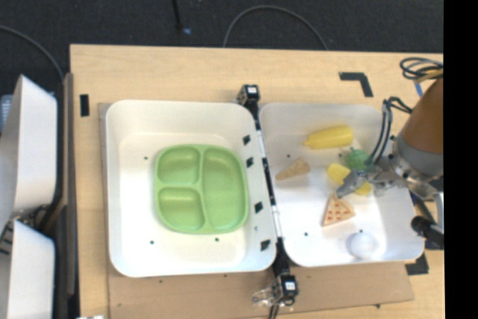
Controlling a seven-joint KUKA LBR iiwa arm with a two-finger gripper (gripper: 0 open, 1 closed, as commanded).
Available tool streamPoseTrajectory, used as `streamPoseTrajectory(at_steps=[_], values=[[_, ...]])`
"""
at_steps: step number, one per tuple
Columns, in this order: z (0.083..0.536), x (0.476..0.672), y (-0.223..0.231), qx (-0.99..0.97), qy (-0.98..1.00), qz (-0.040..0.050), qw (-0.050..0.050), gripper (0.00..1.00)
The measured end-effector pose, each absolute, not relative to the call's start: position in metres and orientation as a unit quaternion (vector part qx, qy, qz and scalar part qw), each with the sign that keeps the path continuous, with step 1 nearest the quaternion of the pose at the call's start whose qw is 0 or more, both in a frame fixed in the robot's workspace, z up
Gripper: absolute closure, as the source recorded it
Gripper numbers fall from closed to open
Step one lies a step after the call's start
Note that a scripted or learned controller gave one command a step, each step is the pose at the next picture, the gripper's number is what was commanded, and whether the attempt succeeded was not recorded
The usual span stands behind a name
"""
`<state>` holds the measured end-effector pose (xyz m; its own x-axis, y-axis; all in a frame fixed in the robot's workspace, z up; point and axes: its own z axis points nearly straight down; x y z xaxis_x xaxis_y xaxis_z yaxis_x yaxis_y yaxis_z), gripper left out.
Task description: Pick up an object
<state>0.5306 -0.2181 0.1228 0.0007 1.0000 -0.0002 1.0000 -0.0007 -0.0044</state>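
The tool (360, 179) is hovering low in the right bin (299, 235), its tip among a small yellow piece (337, 172) and a green bit (357, 158); whether it is open or closed cannot be told. The yellow piece is probably light, smooth, rigid plastic, so it may slip; gripping across its narrow middle looks safest. A pizza slice (338, 212), white ball (363, 243) and yellow corn (328, 137) are lying nearby.
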Motion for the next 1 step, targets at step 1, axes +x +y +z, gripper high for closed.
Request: streamPoseTrajectory(at_steps=[1], values=[[0.1065,0.535,-0.2214,-0.709,-0.706,-0.0026,-0.007,0.0]])
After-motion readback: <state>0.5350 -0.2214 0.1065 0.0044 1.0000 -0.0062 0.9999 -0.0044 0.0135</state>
